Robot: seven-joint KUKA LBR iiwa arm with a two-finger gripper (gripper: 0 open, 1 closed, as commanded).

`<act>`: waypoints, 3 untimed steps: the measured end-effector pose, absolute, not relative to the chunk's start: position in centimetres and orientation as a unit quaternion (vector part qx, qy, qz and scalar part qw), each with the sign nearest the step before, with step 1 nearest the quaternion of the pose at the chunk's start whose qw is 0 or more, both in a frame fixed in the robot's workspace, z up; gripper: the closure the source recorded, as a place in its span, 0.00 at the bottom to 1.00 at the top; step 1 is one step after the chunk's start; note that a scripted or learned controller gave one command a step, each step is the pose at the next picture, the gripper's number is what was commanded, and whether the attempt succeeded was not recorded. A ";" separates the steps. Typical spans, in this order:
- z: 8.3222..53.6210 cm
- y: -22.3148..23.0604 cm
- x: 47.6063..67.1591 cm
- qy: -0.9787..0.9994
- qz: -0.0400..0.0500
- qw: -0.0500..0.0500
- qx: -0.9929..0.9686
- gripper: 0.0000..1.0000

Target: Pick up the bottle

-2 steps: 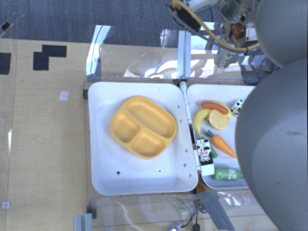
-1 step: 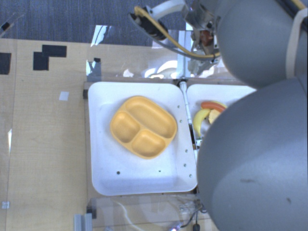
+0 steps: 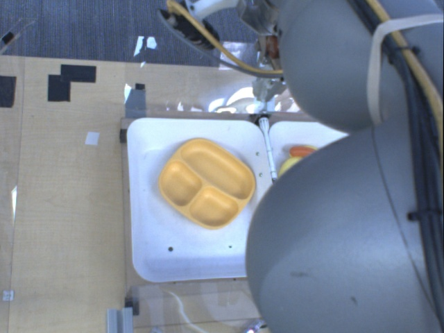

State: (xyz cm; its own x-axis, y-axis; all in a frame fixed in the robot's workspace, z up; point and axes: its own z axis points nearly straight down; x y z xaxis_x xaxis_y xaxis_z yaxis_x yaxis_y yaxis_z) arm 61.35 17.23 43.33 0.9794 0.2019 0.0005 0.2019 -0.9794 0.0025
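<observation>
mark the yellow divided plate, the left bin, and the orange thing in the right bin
yellow divided plate [image 3: 206, 182]: camera view, on its centre ridge.
left bin [image 3: 149, 207]: camera view, on bare floor left of the plate.
orange item [image 3: 303, 150]: camera view, on its visible top; arm hides the rest.

One yellow divided plate [image 3: 207, 182] lies in one of two white bins [image 3: 149, 255], beneath one grey arm [image 3: 347, 207].

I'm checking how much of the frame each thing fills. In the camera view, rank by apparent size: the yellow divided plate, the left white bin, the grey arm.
1. Grey arm, though it looks big partly from nearness to the camera.
2. Left white bin.
3. Yellow divided plate, lying inside that bin.
</observation>
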 end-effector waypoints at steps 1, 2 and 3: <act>43.2 6.1 56.7 0.182 -0.002 0.002 0.983 1.00; 39.0 9.6 61.6 0.240 -0.002 0.001 0.971 1.00; 36.3 14.4 60.1 0.102 0.000 0.001 0.995 1.00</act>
